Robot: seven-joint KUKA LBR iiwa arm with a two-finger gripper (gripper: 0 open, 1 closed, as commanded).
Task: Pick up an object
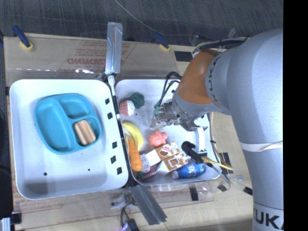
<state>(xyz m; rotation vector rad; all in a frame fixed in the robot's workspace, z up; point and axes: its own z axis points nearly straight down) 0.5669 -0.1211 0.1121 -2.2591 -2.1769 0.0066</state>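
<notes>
We see the arm (pixel 240 95) reaching in from the right over the right bin (pixel 144 86). Gripper (pixel 162 121) hangs above the bin's middle, just above a pink object (pixel 158 138); can't tell whether it's wide, narrow or holding anything. Also in the right bin: banana (pixel 135 133), carrot (pixel 134 157), blue bottle (pixel 190 170), small carton (pixel 171 156), green item (pixel 138 99). Left bin (pixel 29 177) has a blue divided tray (pixel 57 124) w/ a tan roll (pixel 85 132) in its lower-right compartment.
</notes>
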